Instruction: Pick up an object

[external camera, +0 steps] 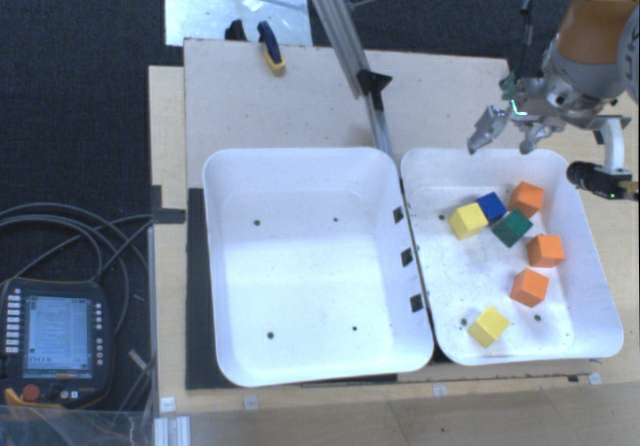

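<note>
Several small blocks lie in the right bin (590, 329). A yellow block (467, 220), a blue block (491, 206) and a green block (512, 228) huddle together near its middle. An orange block (527, 199) sits beside them, with two more orange blocks (545, 250) (529, 287) lower right. Another yellow block (489, 326) rests near the front rim. My gripper (508, 134) hovers over the bin's far edge, open, nothing between its fingers, well above and behind the blocks.
The left bin (225, 224) holds no objects. A slanted metal pole (340, 24) crosses the back of the bench down to the gap between the bins. A teach pendant (55, 339) with cables lies at the far left.
</note>
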Controlling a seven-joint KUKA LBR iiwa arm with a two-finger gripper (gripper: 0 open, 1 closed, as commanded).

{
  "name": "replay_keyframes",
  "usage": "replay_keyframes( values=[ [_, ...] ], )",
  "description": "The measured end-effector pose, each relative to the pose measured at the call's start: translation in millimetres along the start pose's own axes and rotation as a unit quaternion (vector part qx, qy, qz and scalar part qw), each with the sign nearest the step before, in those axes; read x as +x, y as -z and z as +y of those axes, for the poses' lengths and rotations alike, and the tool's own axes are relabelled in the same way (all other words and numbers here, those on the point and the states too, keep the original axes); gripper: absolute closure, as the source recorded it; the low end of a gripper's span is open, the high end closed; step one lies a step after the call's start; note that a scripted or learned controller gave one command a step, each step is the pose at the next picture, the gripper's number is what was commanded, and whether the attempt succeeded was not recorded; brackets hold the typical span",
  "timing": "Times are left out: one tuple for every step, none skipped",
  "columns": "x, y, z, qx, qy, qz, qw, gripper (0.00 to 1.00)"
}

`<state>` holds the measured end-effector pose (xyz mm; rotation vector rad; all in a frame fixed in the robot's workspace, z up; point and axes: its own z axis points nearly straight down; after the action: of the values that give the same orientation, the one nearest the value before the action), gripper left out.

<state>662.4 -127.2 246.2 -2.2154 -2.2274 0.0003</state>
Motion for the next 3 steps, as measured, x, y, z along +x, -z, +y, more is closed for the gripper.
replay_keyframes(
  values=[
    [0, 1, 0, -0.001, 0.000, 0.000, 1.0000, 0.00],
    [-7, -44, 5, 0.001, -0.002, 0.000, 1.0000, 0.00],
    [-7, -104, -3, 0.002, -0.001, 0.000, 1.0000, 0.00]
  ],
)
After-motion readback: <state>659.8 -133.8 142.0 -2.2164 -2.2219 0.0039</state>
